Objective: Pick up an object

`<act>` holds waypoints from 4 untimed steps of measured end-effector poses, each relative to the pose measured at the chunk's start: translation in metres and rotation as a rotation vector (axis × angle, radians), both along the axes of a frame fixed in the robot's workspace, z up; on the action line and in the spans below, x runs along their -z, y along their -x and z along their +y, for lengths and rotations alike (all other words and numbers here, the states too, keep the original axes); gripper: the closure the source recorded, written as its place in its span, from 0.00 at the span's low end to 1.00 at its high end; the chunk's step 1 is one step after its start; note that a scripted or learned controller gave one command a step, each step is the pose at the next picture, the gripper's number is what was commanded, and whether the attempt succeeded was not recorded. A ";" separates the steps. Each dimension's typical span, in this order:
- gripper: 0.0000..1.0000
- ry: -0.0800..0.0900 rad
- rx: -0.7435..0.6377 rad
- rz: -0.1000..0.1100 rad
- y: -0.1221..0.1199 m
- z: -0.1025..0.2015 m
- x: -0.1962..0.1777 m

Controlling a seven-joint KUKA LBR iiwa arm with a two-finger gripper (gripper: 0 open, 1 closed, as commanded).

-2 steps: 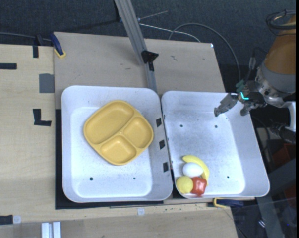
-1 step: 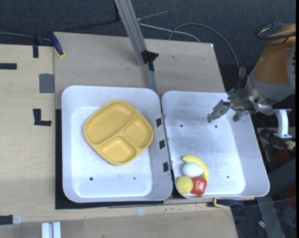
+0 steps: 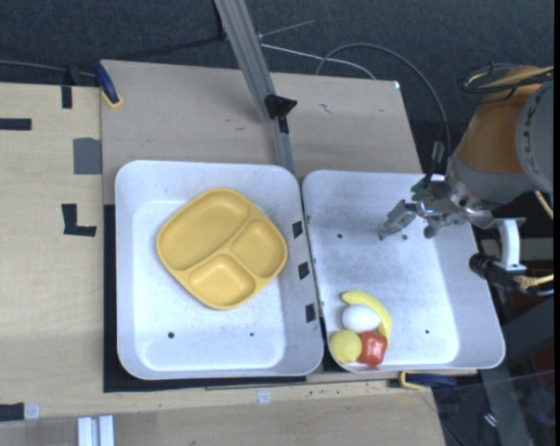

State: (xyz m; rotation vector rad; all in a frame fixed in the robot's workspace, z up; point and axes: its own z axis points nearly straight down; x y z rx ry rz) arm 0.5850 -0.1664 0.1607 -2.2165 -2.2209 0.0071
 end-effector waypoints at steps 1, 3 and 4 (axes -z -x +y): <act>0.00 0.000 0.001 0.000 0.004 0.001 0.044; 1.00 0.000 -0.001 -0.009 0.006 0.011 -0.024; 1.00 0.001 -0.001 -0.012 0.006 0.019 -0.085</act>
